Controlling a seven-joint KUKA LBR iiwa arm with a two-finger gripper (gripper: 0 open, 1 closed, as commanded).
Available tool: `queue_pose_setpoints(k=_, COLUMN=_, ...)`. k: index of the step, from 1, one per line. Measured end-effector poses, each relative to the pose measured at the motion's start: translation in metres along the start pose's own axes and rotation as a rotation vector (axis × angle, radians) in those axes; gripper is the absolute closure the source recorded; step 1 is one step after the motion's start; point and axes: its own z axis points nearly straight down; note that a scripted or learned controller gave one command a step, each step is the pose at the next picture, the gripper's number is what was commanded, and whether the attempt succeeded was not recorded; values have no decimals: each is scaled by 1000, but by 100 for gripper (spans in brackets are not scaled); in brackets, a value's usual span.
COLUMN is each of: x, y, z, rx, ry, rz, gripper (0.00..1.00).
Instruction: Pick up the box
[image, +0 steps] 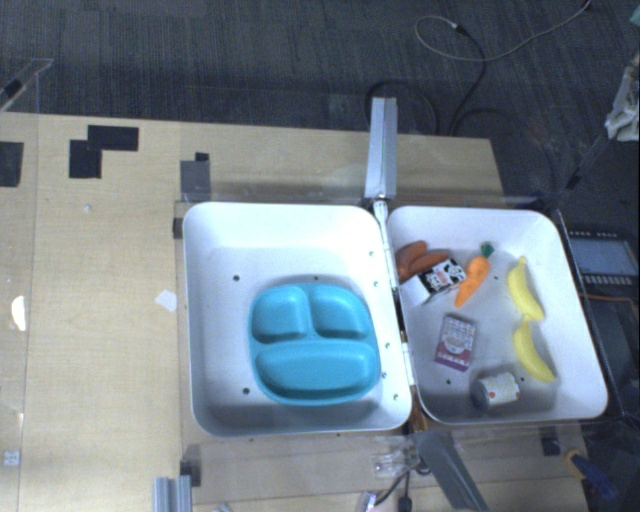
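Dark carpet behind; pale wooden desk (90, 330) carries two white bins. Left bin (215, 300): blue three-compartment tray (314, 342), centre-right. Right bin (560, 300): brown sausage (412, 258) at upper left, small black-and-white carton (440, 278) touching it, carrot (472, 280) just beside. Purple box (456, 342) lies flat mid-bin, apart from neighbours. Grey can (497, 390) on its side near front wall. Two bananas (526, 290) (533, 354) along right side. Gripper state: cannot tell.

Showing a light-blue divided tray (314, 340) in the white left bin (205, 300), left of frame centre. Displaying in the white right bin (575, 300) a purple box (456, 342), an orange carrot (472, 280), two yellow bananas (524, 289), a reddish-brown sausage (412, 258) and a grey can (496, 389).
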Motion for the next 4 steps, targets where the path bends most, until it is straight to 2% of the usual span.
queue_pose_setpoints(k=1, x=24, y=-14, z=12, rx=3, ry=-1, rz=39, gripper=100)
queue_pose_setpoints(k=3, x=11, y=-6, z=26, rx=2, ry=-1, rz=93, gripper=100)
queue_pose_setpoints(k=4, x=4, y=-3, z=0, rx=1, ry=-1, rz=88, gripper=100)
